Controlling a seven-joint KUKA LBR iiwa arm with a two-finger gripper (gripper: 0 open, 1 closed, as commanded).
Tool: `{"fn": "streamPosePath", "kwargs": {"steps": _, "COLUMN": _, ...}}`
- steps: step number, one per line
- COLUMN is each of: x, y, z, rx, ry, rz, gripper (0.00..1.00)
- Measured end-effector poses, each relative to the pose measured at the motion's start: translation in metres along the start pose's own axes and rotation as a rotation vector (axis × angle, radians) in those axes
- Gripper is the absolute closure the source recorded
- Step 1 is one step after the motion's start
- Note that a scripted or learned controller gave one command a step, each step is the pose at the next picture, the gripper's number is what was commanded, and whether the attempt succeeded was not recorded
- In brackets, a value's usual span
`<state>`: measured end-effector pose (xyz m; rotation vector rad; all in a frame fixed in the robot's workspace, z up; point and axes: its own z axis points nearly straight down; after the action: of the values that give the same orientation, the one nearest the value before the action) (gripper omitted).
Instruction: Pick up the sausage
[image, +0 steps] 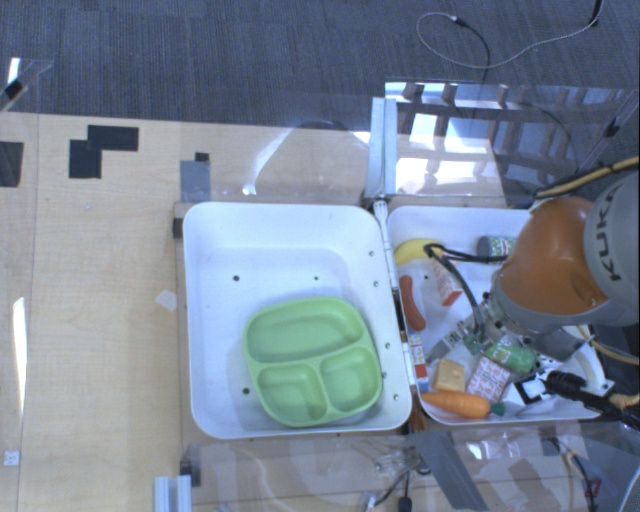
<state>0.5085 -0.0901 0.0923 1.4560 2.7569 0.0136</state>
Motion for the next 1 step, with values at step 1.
{"fn": "streamPosePath", "kwargs": {"steps": 1, "x": -0.0710, "y": 0.0078, "z": -0.0334, "rx": 0.016, "ry": 0.010, "rz": 0.324, "gripper": 0.00}}
